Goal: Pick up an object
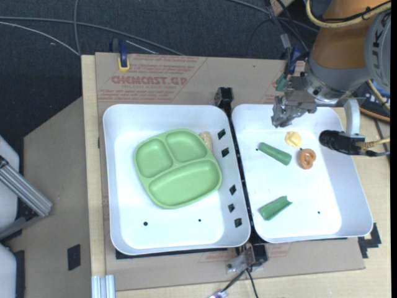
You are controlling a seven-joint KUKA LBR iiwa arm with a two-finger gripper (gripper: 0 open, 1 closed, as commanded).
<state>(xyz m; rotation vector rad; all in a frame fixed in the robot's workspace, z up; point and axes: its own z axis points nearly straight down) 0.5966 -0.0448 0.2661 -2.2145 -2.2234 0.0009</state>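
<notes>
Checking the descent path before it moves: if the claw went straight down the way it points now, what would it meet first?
Probably bare floor of the right bin, beside the small yellow piece. The claw hangs over the bin's far end; the piece lies just toward the orange ring. Depth is unclear, so it might clip the piece.

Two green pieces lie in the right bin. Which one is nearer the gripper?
The upper green piece, beside the yellow item, lies just below the gripper. The other green piece sits lower, toward the bin's front edge.
</notes>
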